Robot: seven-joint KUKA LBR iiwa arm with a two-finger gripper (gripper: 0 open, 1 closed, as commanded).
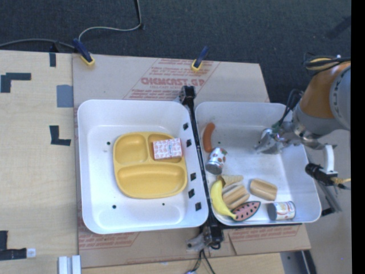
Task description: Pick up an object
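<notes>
Hand (269,144): low over the bare floor of the right bin (251,108), grasping nothing; I cannot tell its opening. Step: approach, as I judge it. Nearest pick: bread roll (263,189), tan, lying flat, nearer than the hand. Next move: shift nearward and descend. Left bin (91,116): 1 yellow tray (145,181).
</notes>
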